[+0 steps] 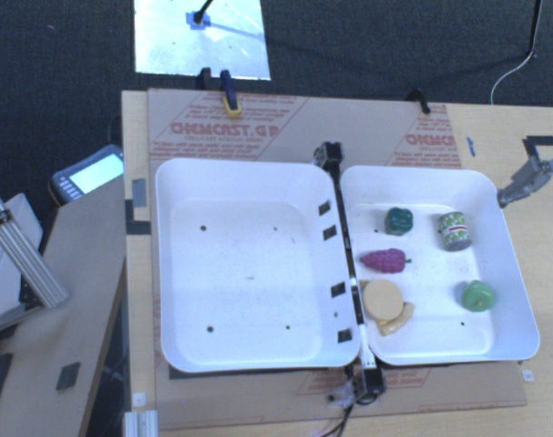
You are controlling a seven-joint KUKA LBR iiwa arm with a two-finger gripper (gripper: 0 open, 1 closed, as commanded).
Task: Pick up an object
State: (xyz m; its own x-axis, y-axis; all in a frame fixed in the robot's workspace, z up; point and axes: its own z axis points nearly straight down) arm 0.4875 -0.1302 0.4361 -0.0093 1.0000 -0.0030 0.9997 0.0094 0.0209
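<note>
Gripper [531, 182] at the view's right edge, above the bench beside the right bin [508, 244]; its grip state cannot be told. The right bin holds a labelled can [454, 230], a dark green object [399, 220], a magenta fruit [384, 260], a green apple [476, 295] and a tan piece [384, 300]. The board [249, 126] beneath reads "CHEMCAST".
</note>
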